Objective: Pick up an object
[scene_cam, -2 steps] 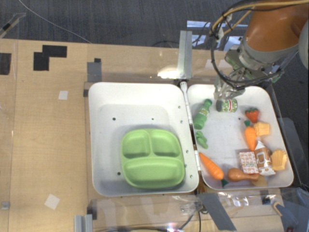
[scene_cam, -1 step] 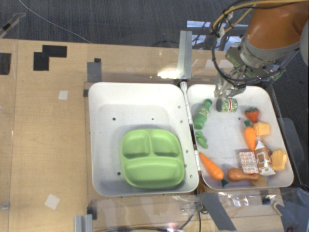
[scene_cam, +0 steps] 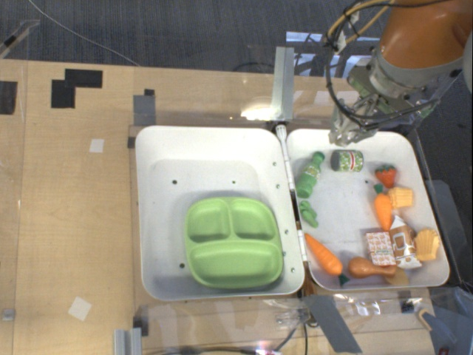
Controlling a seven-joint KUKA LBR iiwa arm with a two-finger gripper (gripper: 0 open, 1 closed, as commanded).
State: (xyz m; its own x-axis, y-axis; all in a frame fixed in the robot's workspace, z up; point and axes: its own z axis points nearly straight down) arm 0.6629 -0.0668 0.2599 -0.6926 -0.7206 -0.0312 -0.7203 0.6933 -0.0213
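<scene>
My gripper hangs over the back of the right bin, just above and left of a small can lying on its side. A green bottle lies left of the can. Along the right side sit a strawberry, a yellow block, an orange carrot, a small carton and a printed box. A second carrot and a brown drumstick-like piece lie near the front. I see nothing between the fingers.
The left bin holds a green divided plate toward its front. A small green piece lies by the divider between the bins. A metal post stands behind the bins.
</scene>
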